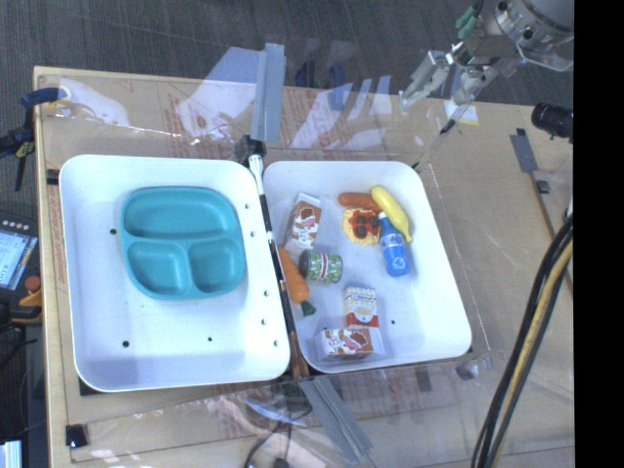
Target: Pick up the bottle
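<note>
A robot lab or test bench: the wooden bench (pixel 487 213) has two white bins (pixel 88 261) below and left of the pincer (pixel 439 81), clear plastic guards (pixel 322 96) beside it, loose black cables (pixel 526 330) underneath.

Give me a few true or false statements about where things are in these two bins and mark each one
1. The blue bottle lies in the right bin. True.
2. The teal tray sits in the right bin. False: it sits in the left bin.
3. The gripper is down among the items. False: it hangs above the bench, beyond the right bin's far rim.
4. The banana lies beside the bottle. True.
</note>
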